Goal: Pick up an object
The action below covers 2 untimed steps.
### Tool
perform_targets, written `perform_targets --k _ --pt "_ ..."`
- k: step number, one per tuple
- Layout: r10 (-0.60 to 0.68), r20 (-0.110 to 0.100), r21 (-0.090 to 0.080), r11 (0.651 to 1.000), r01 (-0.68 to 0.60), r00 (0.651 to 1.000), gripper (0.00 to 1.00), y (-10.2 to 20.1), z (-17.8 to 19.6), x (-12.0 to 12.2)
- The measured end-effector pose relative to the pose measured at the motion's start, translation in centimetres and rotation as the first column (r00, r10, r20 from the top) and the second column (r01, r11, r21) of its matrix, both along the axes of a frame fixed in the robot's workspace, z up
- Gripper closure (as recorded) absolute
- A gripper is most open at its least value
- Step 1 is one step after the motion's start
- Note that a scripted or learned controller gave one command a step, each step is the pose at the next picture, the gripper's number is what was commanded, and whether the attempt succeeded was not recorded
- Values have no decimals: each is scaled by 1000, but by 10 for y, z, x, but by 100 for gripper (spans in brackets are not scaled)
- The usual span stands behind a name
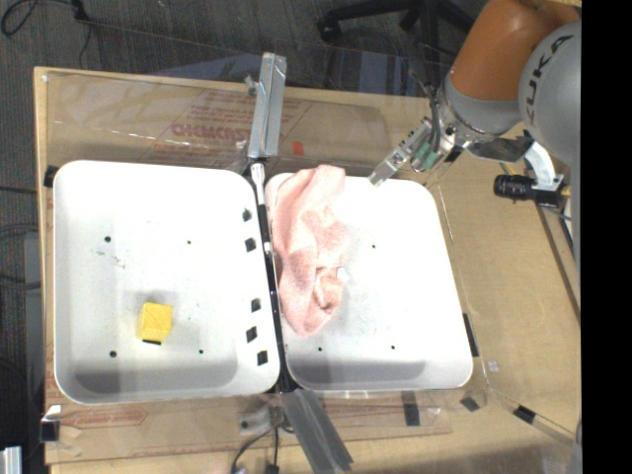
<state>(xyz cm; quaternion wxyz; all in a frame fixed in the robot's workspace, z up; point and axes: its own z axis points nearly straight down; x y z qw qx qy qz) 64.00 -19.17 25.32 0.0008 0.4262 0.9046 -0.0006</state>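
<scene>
A crumpled pink cloth (308, 250) lies along the left side of the right bin (415, 294), draped against the divider. A small yellow block (155, 322) sits in the lower left part of the left bin (148, 225). My gripper (395, 166) hovers over the back edge of the right bin, to the right of the cloth's top corner and apart from it. Nothing shows between its fingers.
A metal bar (265, 107) runs back from the divider between the bins. A small red mark (297, 148) lies on the bench behind the right bin. The arm's wrist with a black fitting (523, 186) hangs over the bench at right.
</scene>
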Motion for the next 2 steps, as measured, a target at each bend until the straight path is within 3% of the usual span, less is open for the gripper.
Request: perform_targets --k 1,2 --pt "-249 -2 1 968 249 968 100 -4 -29 13" --pt "-373 3 1 928 373 928 100 -16 -43 18"
